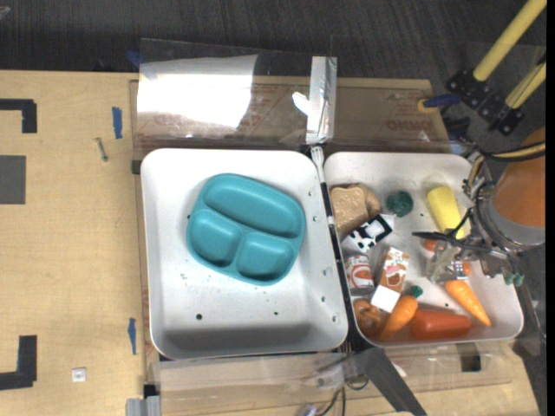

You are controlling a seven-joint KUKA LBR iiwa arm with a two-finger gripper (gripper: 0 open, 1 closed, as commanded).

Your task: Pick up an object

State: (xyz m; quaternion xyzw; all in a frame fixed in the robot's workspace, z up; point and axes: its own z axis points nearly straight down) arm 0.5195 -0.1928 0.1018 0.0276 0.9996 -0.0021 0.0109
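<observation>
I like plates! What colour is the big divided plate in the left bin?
The divided plastic plate is teal, seen clearly in the camera view.

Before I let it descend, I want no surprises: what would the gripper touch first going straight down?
Probably the orange carrot or the right bin floor beside it, under the gripper; depth is hard to judge.

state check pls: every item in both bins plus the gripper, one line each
teal divided plate: right side up, flat in left bin
gripper: low over right bin, nothing visibly held
yellow piece: lying loose, right bin
orange carrot: lying at bin's right edge
red piece: lying along near wall
green ball: resting, untouched
</observation>
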